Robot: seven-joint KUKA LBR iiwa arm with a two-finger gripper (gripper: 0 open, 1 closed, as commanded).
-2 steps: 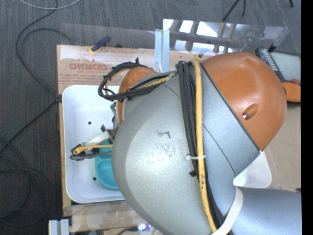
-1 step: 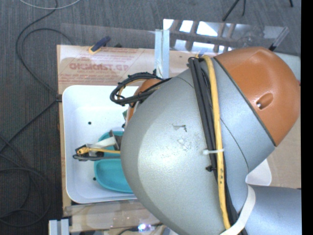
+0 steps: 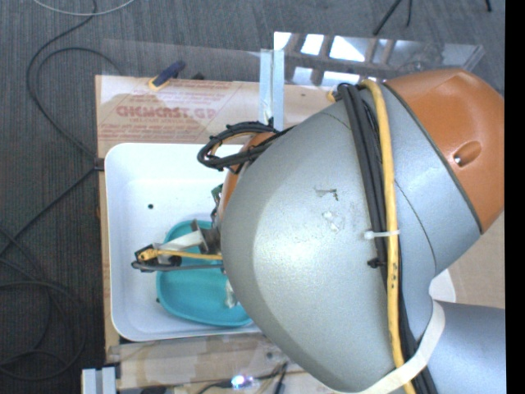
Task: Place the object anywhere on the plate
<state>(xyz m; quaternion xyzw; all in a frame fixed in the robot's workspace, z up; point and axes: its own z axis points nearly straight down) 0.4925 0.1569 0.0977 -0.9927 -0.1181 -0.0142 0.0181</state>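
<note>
As arm (image 3: 328,220) leans over teal plate (image 3: 193,298) in wht bin (image 3: 139,179), grip: can't tell.

- A brown bench top (image 3: 164,109) with faded red lettering is standing over dark grey carpet (image 3: 49,318).
- A shallow white bin (image 3: 143,183) is lying flat on the bench top.
- A small blue and yellow item (image 3: 167,74) is resting at the bench top's far edge, apart from the bin.
- A teal plate (image 3: 184,294) is sitting inside the bin, toward its near wall.
</note>
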